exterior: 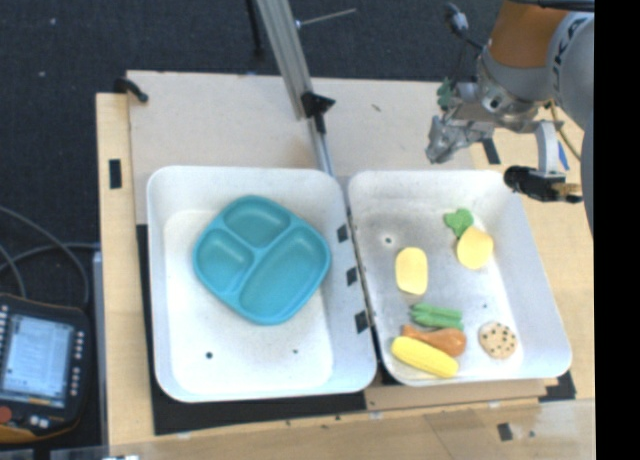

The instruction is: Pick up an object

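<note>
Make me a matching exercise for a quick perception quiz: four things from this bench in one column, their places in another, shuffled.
Things:
1. blue divided plate
2. cookie
3. corn cob
4. gripper

Places:
A. front right corner of the right bin
B. above the bench, beyond the right bin's far edge
C. in the left bin
D. near edge of the right bin, just in front of the carrot

Pairs: 1-C, 2-A, 3-D, 4-B
</note>
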`<action>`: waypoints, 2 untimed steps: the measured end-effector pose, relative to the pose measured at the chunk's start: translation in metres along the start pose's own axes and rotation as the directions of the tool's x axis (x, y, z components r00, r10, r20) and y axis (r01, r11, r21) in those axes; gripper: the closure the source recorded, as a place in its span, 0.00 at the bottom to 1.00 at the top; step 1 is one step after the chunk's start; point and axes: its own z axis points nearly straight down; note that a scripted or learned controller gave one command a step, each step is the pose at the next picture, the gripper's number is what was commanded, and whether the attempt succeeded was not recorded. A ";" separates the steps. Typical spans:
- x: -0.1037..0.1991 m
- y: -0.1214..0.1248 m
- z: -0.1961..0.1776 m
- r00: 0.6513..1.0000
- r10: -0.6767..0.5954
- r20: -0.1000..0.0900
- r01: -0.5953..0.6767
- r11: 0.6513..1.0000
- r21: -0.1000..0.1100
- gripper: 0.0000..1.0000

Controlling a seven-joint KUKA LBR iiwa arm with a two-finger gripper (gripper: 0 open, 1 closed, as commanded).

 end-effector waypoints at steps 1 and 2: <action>0.047 -0.018 -0.003 1.000 -0.002 -0.001 0.002 1.000 0.004 1.00; 0.088 -0.053 0.008 1.000 -0.001 0.000 0.001 1.000 0.005 1.00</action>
